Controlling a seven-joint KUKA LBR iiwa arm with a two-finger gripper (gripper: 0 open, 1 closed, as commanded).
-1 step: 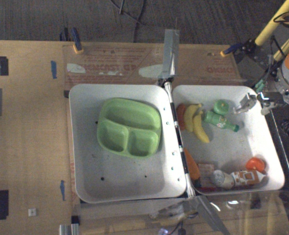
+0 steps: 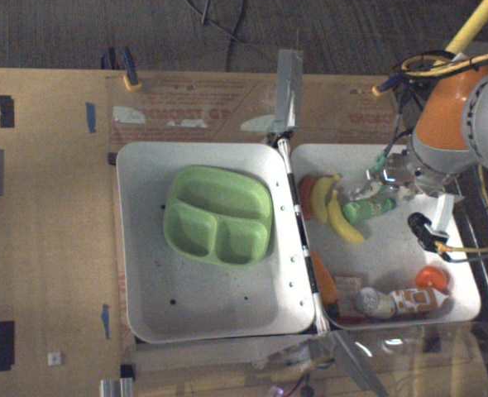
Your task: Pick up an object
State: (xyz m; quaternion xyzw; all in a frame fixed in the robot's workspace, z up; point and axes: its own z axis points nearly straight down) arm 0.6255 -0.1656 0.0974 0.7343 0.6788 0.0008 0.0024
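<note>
The tool [image 2: 375,190] sits low in the right bin [image 2: 467,300], at a green bottle [image 2: 368,210] lying just beside two bananas [image 2: 337,212]; whether it is released or clenched cannot be told. A green divided plate [image 2: 218,215] lies in the left bin [image 2: 145,304] on the bench [image 2: 45,222].

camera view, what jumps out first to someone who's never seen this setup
The light green, three-compartment plastic plate lies alone in the left white bin. In the right white bin, the grey arm's gripper sits low beside a yellow banana and a green bottle-like object.
</note>
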